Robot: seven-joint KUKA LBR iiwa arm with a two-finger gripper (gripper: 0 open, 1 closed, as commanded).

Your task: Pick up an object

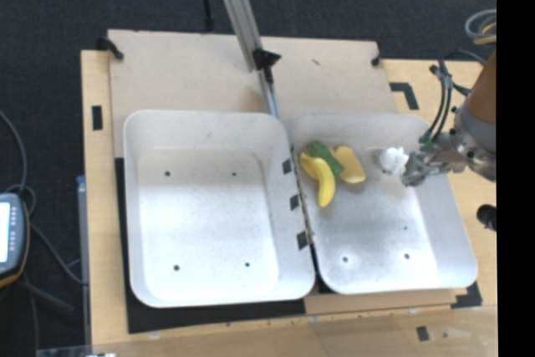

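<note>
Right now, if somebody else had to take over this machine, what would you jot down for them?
Claw: low over the upper right part of the right bin, beside a small white object. Whether it grips anything cannot be told from here.
Things: a yellow banana, a green piece and a yellow-orange piece lie clustered at the right bin's upper left, near the divide from the left bin.
Done: no pick-up can be confirmed.
Left: grasp one object and lift it.
</note>
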